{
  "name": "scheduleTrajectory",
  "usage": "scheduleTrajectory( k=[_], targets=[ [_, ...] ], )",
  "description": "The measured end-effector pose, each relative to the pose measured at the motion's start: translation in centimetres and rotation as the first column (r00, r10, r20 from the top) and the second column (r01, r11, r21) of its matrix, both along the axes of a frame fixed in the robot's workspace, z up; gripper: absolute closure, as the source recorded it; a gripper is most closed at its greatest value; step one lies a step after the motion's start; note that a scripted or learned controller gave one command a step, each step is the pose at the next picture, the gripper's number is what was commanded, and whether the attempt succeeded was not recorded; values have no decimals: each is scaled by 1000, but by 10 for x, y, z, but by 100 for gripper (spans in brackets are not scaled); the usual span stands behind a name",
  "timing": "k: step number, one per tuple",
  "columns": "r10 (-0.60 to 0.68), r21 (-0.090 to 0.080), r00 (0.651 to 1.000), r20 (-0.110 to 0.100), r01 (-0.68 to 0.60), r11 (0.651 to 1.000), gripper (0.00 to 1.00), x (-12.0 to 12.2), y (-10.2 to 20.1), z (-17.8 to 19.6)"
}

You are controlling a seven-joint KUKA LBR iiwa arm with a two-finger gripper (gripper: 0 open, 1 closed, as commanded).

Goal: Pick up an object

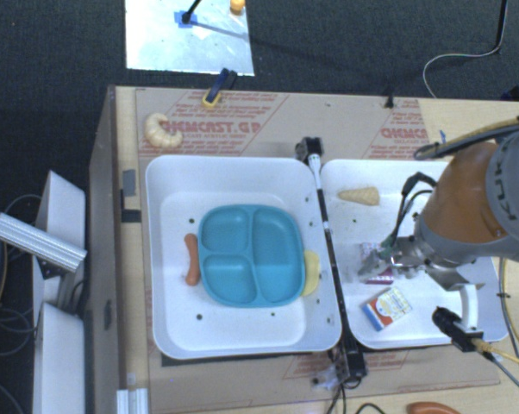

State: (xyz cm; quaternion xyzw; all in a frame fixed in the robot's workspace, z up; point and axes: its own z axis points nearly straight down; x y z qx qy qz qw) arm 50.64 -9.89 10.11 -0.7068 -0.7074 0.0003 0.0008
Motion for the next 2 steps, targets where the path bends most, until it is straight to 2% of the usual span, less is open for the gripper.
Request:
scheduleTrajectory(
  k=[1,2],
  targets=[
    [0,0,1000,2,0,1000,0,-11,-1,-17],
    [-1,-1,1000,4,1,1000,0,-12,-32,-16]
  ],
)
